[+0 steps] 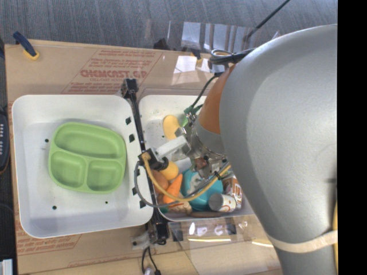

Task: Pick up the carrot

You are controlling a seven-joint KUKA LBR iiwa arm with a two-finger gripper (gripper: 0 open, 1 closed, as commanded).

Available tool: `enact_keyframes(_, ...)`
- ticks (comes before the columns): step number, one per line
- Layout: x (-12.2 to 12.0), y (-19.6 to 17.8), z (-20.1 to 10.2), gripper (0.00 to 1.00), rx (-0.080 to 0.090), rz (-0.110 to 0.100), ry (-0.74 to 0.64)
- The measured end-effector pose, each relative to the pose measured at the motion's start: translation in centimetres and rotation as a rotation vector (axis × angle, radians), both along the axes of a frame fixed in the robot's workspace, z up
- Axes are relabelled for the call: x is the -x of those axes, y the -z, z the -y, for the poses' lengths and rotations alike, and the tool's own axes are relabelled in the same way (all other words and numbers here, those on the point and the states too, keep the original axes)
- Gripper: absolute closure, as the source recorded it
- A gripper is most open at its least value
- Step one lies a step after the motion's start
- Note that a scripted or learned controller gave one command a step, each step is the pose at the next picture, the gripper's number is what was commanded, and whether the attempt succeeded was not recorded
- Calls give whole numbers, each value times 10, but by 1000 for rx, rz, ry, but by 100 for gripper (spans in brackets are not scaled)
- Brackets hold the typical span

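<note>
The carrot is an orange piece lying near the front left of the right bin, partly under yellow cable. My gripper hangs low in that bin, just to the right of and slightly behind the carrot, among the clutter. The wrist and the big grey arm hide its tip, so I cannot see anything held in it. The arm covers most of the right half of the bin.
The left bin holds a green divided plate. The right bin also contains a yellow fruit at the back, a teal object beside the carrot, and a printed can at the front.
</note>
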State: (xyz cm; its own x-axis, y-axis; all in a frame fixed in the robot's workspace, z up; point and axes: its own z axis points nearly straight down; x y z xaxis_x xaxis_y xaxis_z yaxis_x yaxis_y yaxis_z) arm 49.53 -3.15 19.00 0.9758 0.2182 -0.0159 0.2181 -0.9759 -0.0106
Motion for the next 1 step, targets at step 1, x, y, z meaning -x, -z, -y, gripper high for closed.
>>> enact_keyframes(1, 0, 0, 0, 0, -2, 0, 1)
